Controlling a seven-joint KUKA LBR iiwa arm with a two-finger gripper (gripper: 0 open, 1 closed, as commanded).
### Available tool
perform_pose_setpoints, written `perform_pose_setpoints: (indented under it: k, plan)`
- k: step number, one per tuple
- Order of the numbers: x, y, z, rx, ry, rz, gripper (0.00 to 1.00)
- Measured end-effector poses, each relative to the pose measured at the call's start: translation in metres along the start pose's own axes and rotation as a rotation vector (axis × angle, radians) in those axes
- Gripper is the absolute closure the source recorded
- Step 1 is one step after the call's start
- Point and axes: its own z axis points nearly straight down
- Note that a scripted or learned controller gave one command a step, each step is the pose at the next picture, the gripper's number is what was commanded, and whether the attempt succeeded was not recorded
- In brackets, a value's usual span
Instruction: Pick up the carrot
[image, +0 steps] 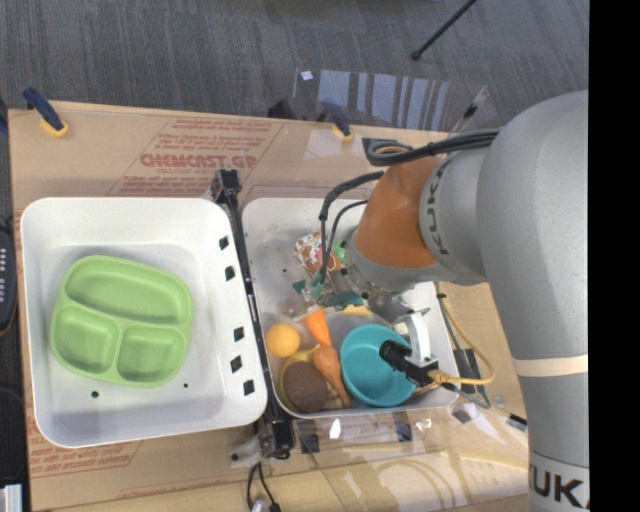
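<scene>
The arm (530, 250) is a thick, smooth, light grey tube with rounded joints. An orange band (395, 220) wraps it above the wrist, and dark letters "KU" sit on the grey ring beside that band. More dark letters, "UK", show near the lower right edge. A pale seam line crosses the big segment. Black cables (400, 150) loop over the wrist.

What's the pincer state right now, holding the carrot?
Pincer: low in the right bin, just above the carrot; open or shut cannot be told, and no carrot shows in its grasp.
</scene>
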Motion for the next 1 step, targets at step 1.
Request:
perform_pose_setpoints:
  k: [1]
  plan:
    - [0.0848,0.0374,-0.0956,-0.014,0.002,0.079,1.00]
